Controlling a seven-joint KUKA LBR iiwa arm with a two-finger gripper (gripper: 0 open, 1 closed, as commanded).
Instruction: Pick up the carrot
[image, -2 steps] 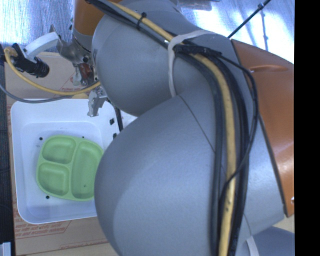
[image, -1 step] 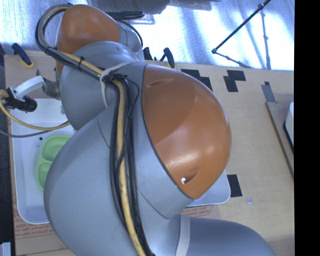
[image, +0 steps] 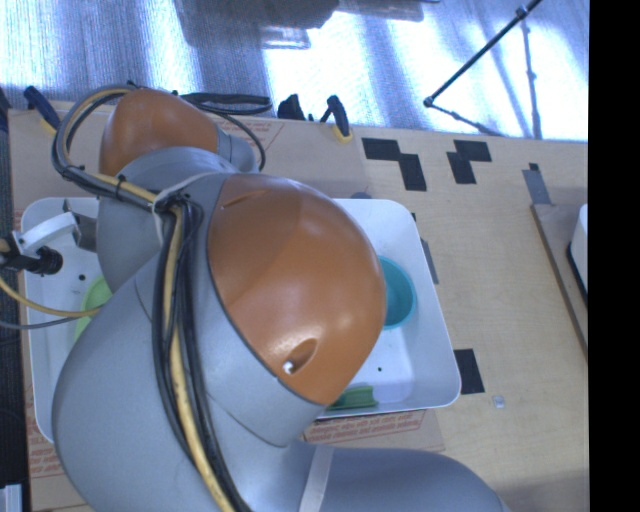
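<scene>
The arm (image: 250, 330) fills the near left, and its bulk hides the gripper, so its state cannot be told. Smooth grey casings carry glossy orange domes (image: 290, 290), with black and yellow cables (image: 180, 330) alongside. The carrot cannot be made out. A round teal thing (image: 398, 292) and a green scrap (image: 352, 399) lie in the right white bin (image: 425, 330). Red print on the cardboard edge (image: 365, 427) is too small to read.

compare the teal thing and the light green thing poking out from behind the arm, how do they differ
The teal thing sits in the right bin; the light green thing sits in the left bin. The teal thing is darker and bluish, the green one pale and yellowish. Both are partly hidden by the arm, so their full shapes cannot be told.
</scene>
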